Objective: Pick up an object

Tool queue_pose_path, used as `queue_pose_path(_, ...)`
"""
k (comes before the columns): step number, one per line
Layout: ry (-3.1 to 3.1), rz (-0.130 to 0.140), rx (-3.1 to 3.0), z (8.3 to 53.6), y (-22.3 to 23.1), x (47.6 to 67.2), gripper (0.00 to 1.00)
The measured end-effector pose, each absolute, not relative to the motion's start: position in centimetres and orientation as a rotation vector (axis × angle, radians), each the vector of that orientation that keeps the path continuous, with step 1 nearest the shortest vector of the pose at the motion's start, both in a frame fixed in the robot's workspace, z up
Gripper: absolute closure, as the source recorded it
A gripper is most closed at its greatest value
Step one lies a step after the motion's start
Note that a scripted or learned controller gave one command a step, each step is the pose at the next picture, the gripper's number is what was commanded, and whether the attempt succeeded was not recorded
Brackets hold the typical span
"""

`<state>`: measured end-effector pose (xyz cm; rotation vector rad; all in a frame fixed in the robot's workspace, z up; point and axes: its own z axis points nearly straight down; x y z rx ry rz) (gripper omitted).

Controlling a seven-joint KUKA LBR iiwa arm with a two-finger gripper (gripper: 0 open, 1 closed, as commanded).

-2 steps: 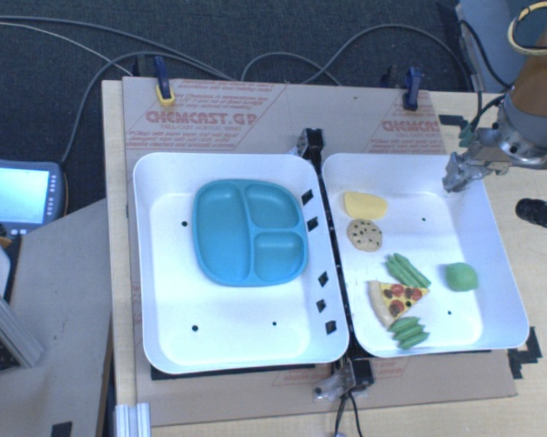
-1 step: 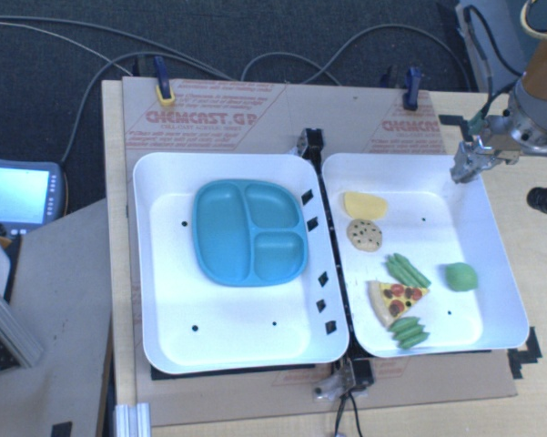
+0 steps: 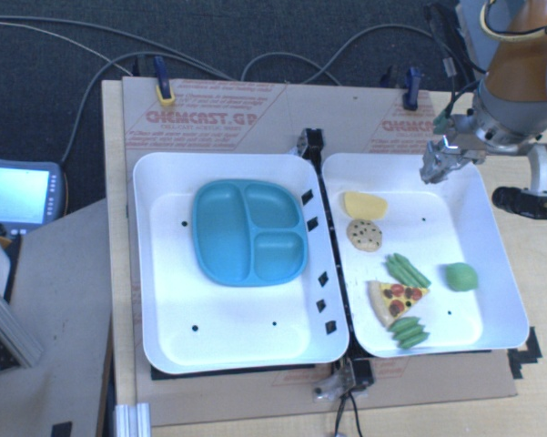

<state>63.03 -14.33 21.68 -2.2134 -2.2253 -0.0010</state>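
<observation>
The right bin (image 3: 501, 271) holds toy food: a yellow piece (image 3: 365, 206), a chocolate-chip cookie (image 3: 364, 236), green beans (image 3: 407, 270), a pizza slice (image 3: 393, 299), a green pea pod (image 3: 410, 332) and a round green item (image 3: 461, 277). My gripper (image 3: 437, 168) hangs over the bin's far right corner, well above and behind the food. Nothing shows between its fingers.
A blue sectioned plate (image 3: 250, 232) lies in the left bin (image 3: 164, 271). A black divider with clips (image 3: 320, 235) runs between the bins. Blue clamps (image 3: 164, 87) hold the cardboard base at the back. A handheld screen (image 3: 18, 194) sits far left.
</observation>
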Motion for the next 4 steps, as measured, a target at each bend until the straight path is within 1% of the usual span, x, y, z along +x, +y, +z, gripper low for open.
queue_pose_path(1, -2.226, -0.001, -2.213, 22.0, -9.0, 63.6, 1.0)
queue_pose_path(2, -2.226, -0.001, -2.212, 22.3, -2.8, 63.5, 1.0)
queue_pose_path(3, -2.228, -0.004, -2.214, 23.2, 2.5, 63.3, 1.0)
queue_pose_path(4, -2.225, 0.001, -2.212, 23.6, 7.1, 61.5, 1.0)
